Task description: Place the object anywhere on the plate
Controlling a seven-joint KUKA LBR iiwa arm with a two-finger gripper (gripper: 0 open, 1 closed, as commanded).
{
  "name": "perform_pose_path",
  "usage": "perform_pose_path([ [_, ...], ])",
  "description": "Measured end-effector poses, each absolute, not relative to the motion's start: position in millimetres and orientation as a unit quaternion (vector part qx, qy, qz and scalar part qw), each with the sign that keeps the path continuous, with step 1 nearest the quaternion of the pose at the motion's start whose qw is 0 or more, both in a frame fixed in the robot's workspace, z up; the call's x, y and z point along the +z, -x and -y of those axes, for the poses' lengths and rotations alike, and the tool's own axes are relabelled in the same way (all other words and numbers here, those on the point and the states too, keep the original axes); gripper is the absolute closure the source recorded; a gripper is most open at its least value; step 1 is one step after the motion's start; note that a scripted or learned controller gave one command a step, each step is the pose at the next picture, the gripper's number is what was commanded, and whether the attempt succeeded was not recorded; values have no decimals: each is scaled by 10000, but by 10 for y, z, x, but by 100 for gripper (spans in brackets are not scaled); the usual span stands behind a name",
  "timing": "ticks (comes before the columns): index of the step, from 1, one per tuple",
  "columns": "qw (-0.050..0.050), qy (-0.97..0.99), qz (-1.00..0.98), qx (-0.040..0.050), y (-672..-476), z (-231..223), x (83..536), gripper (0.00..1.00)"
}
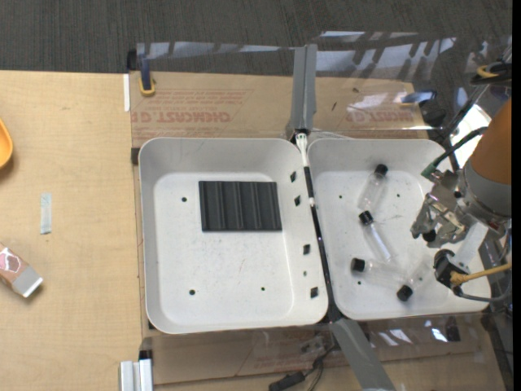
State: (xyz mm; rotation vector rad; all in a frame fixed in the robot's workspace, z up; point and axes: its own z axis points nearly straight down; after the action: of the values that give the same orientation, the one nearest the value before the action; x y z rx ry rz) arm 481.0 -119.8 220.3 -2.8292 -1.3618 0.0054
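Two shallow white bins are seen side by side on the counter (73,137), divided by a grey strip (304,88) that runs down between them. In the left bin (163,300) a dark ribbed plate (240,205) is laid flat in the upper middle, with bare white floor all round it.

In the right bin (342,169) several clear plastic tubes with black caps are scattered. One tube (373,187) is tilted near the top of the bin, its cap uppermost. A second tube (375,236) is laid slantwise at the centre, its cap at the upper left end. A third tube (381,274) is stretched along the lower part, with a black cap at each end. All three are kept well apart from the plate by the bin walls and the grey strip.

The claw (435,222) is found over the right side of the right bin, beside the tubes and not touching them as far as can be seen. Whether it is wide or narrow cannot be told, since the metal parts are crowded together. Nothing is seen held in it. Cables (468,277) are looped beneath the wrist.

On the counter at the left, a small grey strip (45,214) and a pink and white item (18,270) are left lying, and an orange object (4,143) is cut off by the edge.
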Motion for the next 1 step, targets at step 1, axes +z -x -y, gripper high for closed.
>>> perform_pose_path([
  [1, 5, 9349, 3550, 29, -5102, 548, 1898, 100],
])
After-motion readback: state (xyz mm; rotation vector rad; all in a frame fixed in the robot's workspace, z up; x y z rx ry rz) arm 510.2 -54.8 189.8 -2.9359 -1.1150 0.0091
